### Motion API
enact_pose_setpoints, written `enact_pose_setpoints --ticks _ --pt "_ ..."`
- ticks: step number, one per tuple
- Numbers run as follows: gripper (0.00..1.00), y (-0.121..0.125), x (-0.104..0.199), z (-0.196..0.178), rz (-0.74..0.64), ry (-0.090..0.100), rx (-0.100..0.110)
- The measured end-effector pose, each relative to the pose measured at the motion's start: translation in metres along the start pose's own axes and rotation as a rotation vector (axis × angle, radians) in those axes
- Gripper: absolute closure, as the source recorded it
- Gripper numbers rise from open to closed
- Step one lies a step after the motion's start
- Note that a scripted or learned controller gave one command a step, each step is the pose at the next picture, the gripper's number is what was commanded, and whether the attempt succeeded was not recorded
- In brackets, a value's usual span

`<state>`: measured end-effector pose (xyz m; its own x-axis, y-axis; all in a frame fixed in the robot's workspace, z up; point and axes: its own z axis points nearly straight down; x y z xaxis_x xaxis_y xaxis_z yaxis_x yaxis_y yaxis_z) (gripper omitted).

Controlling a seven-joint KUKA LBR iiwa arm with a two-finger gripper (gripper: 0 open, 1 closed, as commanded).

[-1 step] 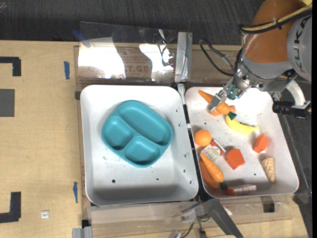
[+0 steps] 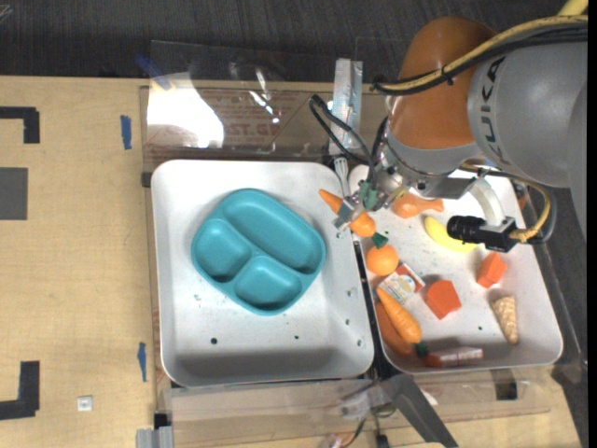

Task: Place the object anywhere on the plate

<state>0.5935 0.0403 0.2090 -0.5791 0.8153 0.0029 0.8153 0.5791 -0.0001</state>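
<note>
Teal three-compartment plate (image 2: 258, 249), flat, tilted askew, centre of left white bin (image 2: 177, 334)

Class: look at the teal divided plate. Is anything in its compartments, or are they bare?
Bare. The teal plate in the left bin shows three plain compartments.

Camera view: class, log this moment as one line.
arm: over right white bin | gripper: at the bins' divide, near small orange toy carrot | teal three-compartment plastic plate: left white bin

one teal plate (image 2: 258, 248), two white bins (image 2: 177, 278)
</note>
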Motion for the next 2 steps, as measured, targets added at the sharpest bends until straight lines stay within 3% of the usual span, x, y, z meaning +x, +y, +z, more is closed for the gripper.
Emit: enact_pose_setpoints --ticks 1,2 --pt "1.0 0.0185 0.0554 0.039 -0.06 0.0 0.002" --pt "0.0 0.0184 0.0532 0.0369 -0.057 -0.003 -0.001"
